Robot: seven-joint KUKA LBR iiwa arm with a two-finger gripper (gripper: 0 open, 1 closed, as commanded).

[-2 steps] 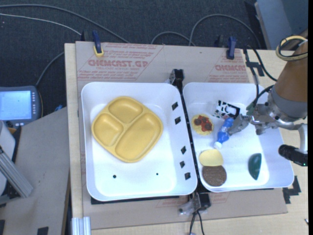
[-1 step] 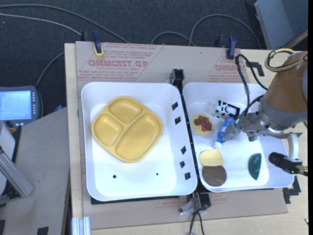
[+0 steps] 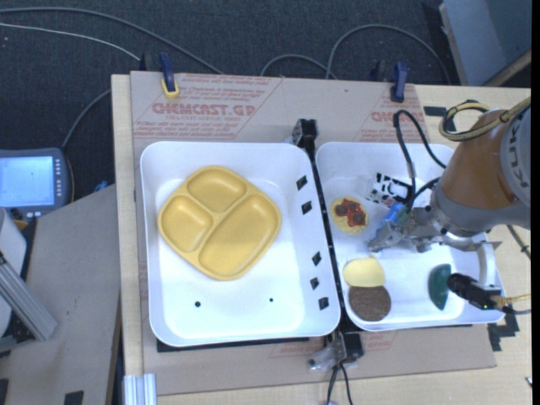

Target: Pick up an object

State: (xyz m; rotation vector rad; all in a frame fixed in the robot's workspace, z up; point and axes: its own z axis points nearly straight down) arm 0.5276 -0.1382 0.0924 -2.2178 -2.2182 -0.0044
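My gripper [image 3: 381,236] reaches in from the right side of the right bin [image 3: 359,157], its grey fingers low over the bin floor near the bin's middle; whether they are spread or pressed together I cannot tell, and I see nothing between them. Just beside the fingertips, toward the bin's left wall, lies a small round piece with red and dark toppings [image 3: 349,213]. Toward the far edge of the bin, above my wrist, sits a black-and-white patterned item [image 3: 389,188], partly crossed by my cable. Near the bin's front edge lies a pale yellow rounded piece [image 3: 364,271], touching a brown disc [image 3: 369,302] that rests at the front-left corner. A dark green object [image 3: 439,284] lies by the front-right corner, under my arm's mount. In the left bin [image 3: 160,310], a yellow tray with three compartments [image 3: 220,221] lies flat in the far half, well apart from my hand.
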